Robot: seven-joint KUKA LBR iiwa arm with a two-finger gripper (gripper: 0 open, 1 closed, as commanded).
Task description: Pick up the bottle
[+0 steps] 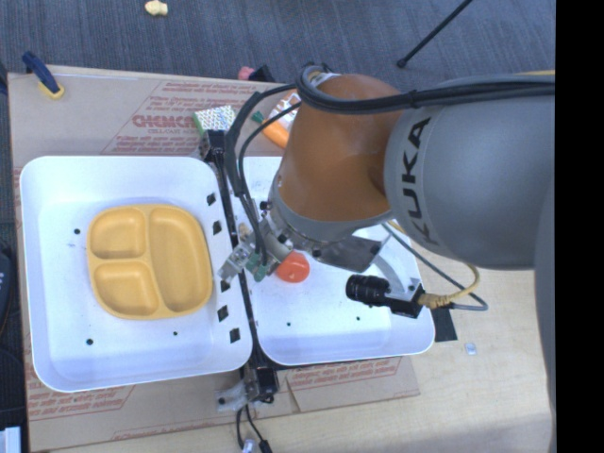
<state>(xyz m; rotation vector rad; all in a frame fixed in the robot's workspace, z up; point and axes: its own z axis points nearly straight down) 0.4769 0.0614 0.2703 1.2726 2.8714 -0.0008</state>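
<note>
Bottle, orange plastic (275, 130): partly visible at the far edge of the right shallow white bin (321, 343), behind the grey and orange arm (377, 173). End effector (247, 262): low over the divide between bins, beside a small orange-red cap-like object (292, 269); grip state cannot be determined. Left white bin (47, 253): contains a yellow three-compartment tray (149, 260).

Two white bins (57, 253), one yellow divided plate (149, 260), one orange-capped bottle (292, 269).
</note>
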